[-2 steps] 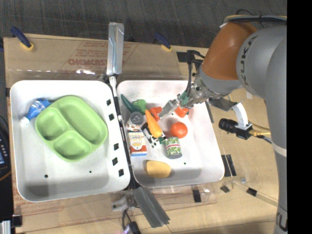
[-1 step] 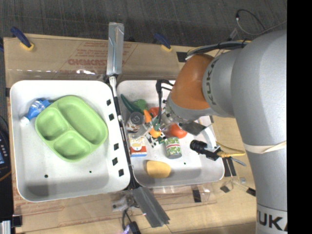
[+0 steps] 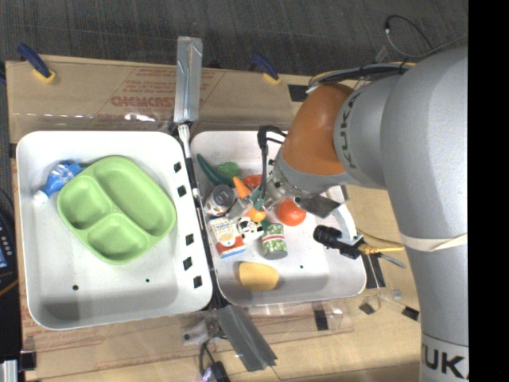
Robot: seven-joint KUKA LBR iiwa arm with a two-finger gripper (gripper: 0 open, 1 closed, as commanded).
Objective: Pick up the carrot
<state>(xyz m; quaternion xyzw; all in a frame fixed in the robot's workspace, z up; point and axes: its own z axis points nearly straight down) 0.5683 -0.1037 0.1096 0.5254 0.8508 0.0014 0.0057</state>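
Gripper (image 3: pixel 262 201) low in the right bin (image 3: pixel 350 281), frame centre, wrist hiding the tips; grip state cannot be told; carrot (image 3: pixel 242 187), small and orange, lies just left of it beside green leafy toy (image 3: pixel 219 169); red tomato (image 3: pixel 291 212) to its right, green can (image 3: pixel 274 241) and yellow lump (image 3: pixel 258 274) below; left bin (image 3: pixel 40 293) holds green divided plate (image 3: pixel 117 207). Judged step: descent onto carrot; next calls for closing squarely, then lifting clear of clutter.

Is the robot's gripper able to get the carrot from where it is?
Probably yes. The gripper hangs right beside the carrot in the right bin, and nothing lies on top of it. A green toy and other small things crowd close, so it could bump them.
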